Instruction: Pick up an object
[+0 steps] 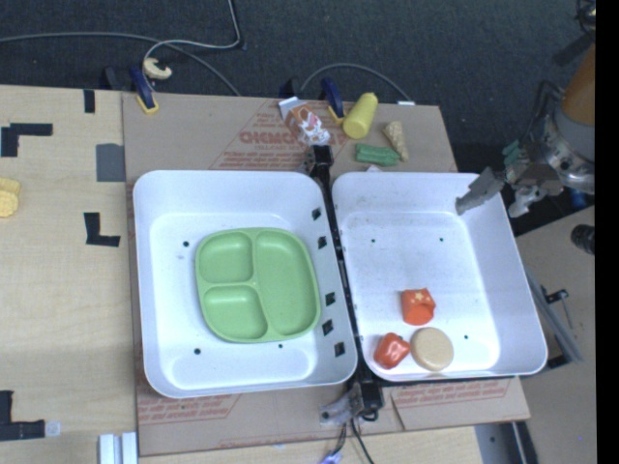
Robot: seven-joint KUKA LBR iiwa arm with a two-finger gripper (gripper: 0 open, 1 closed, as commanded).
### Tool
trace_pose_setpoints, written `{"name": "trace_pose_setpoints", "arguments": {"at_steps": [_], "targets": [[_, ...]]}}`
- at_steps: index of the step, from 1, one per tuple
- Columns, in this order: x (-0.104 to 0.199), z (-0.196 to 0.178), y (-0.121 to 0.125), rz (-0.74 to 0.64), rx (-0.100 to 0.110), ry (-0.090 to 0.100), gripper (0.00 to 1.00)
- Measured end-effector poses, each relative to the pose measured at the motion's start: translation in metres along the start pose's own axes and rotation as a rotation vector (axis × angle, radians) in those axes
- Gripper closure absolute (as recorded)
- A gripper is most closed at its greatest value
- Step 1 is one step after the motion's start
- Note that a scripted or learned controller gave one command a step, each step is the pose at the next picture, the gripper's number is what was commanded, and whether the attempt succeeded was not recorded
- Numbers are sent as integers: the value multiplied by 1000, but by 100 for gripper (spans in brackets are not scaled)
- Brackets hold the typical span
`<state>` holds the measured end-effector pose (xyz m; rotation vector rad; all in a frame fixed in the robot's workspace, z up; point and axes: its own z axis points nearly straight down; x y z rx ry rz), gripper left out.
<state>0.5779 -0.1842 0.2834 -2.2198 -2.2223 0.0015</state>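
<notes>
We saw the gripper [481,193] at the right bin's [387,201] upper-right rim; whether open or closed, we couldn't tell. Approach step: next, reach the orange piece [418,305].

A single fixed camera looks down at a slant from above the near side, taking in both shallow white plastic bins [232,189] whole.
</notes>
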Motion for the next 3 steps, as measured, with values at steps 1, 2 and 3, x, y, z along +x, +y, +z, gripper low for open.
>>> {"name": "trace_pose_setpoints", "arguments": {"at_steps": [1,2,3], "targets": [[27,96,-55,0,2,1,0],[66,198,-69,1,-2,1,0],[65,188,-69,2,-4,-1,100]]}}
